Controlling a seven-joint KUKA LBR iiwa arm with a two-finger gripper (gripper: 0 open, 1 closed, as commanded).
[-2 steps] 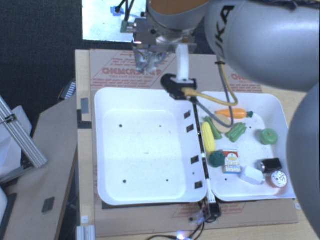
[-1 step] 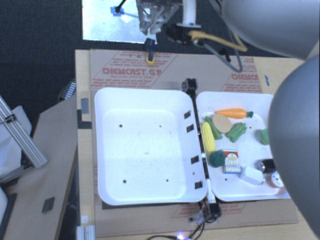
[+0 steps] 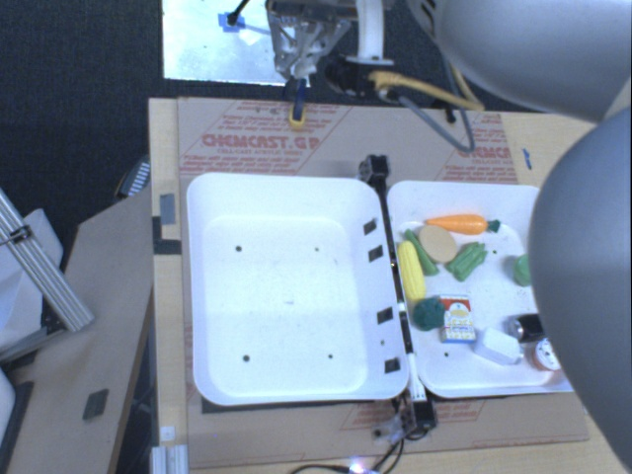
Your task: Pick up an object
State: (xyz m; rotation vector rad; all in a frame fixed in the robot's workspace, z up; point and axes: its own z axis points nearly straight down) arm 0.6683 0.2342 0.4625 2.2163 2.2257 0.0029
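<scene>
1. Landmark: the black divider (image 3: 387,265) where the two white bins meet, running from far to near across the worktop (image 3: 168,265).
2. Left bin (image 3: 212,215), left of the divider: a shallow white tray with a few small dark dots on its floor.
3. Right bin (image 3: 464,388), right of the divider: it holds all the loose objects.
4. Yellow corn cob (image 3: 410,270), just right of the divider, lying roughly parallel to it.
5. Orange carrot (image 3: 456,223), further right of the divider at the far end of the bin; below it lie a tan disc (image 3: 438,243) and a green pod (image 3: 466,261).
6. Dark green lump (image 3: 428,312) and a small printed box (image 3: 456,319), right of the divider toward its near end; a white block (image 3: 499,347) lies beyond them.
7. Claw (image 3: 298,67), well beyond the divider's far end and slightly left of it, above the cardboard sheet (image 3: 257,141); whether its fingers are apart or together cannot be told.
8. Grey arm (image 3: 583,294), covering the right bin's right side.
</scene>
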